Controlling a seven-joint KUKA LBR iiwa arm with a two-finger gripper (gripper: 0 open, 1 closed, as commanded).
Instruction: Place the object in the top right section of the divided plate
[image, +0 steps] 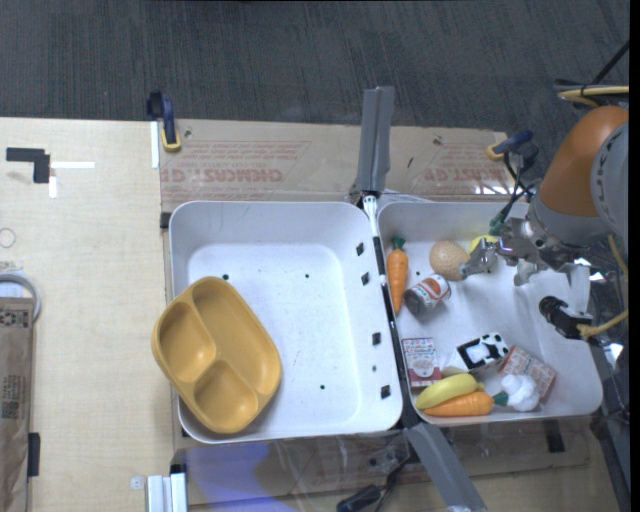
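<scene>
Nearest the camera, along the front edge of the right bin (590, 405), lay a banana (447, 389) and a carrot (462, 405), touching each other. Just beside them were a small carton (420, 360), a black-and-white toy (486, 352) and a white ball (520, 391). The end effector (485, 255) hovered near the back edge of that bin, beside a beige egg-like object (449, 259); whether it was spread or pressed together I could not tell, and nothing was seen in it. So the picking step seemed not yet done. The divided plate (215, 355) rested at the front left corner of the left bin (300, 215). A second carrot (397, 273) and a tipped can (428, 296) lay close by, so the next descent probably needed care.
</scene>
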